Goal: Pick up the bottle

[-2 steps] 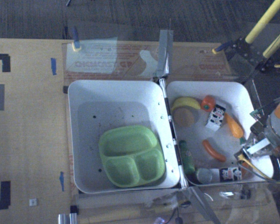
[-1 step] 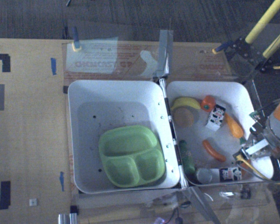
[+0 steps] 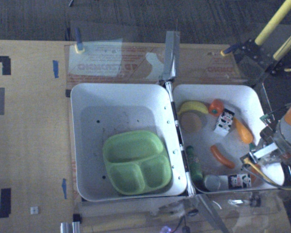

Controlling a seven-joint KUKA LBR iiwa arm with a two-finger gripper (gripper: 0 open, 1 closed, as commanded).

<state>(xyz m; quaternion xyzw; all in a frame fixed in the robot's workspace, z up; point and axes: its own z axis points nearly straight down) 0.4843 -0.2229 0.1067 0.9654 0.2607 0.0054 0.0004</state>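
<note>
The bottle (image 3: 193, 164) is dark green and lies along the left wall of the right bin (image 3: 252, 95), near its front left corner. My gripper (image 3: 256, 158) hangs over the right side of that bin, well to the right of the bottle and apart from it. An orange sausage-shaped toy (image 3: 222, 157) lies between the gripper and the bottle. I see nothing held in the gripper.
The right bin also holds a yellow piece (image 3: 193, 107), a brown round piece (image 3: 192, 122), a cow-print carton (image 3: 224, 121), orange toys (image 3: 244, 131), a grey cup (image 3: 212, 182) and a second cow-print item (image 3: 240, 181). A green divided plate (image 3: 137, 162) lies in the left bin (image 3: 87, 106).
</note>
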